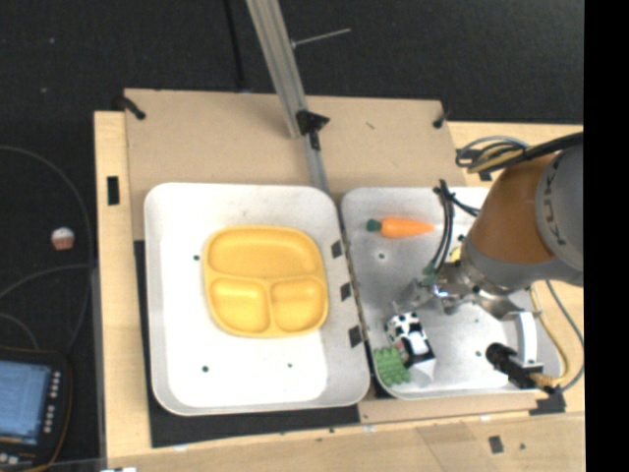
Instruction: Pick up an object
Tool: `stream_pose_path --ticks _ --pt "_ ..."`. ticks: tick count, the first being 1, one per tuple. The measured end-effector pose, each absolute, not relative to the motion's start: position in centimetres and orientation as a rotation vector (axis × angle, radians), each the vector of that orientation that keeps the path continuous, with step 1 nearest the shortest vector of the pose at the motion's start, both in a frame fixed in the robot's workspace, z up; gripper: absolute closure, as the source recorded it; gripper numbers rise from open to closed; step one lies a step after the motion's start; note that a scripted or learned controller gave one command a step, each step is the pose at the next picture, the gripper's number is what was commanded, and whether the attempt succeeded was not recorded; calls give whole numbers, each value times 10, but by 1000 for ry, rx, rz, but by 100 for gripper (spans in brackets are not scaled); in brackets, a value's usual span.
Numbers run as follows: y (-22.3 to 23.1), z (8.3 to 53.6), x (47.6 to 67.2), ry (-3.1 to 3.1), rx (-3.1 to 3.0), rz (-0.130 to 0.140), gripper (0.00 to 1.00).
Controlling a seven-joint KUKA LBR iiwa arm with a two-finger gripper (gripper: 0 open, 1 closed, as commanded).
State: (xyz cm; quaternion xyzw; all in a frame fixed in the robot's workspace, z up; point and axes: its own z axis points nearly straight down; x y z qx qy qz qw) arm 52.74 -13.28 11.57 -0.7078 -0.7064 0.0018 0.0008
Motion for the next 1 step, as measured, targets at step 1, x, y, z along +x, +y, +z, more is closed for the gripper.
stream_pose_path --ticks 1 --pt "-132 130 530 -2216 -2230 -7 100"
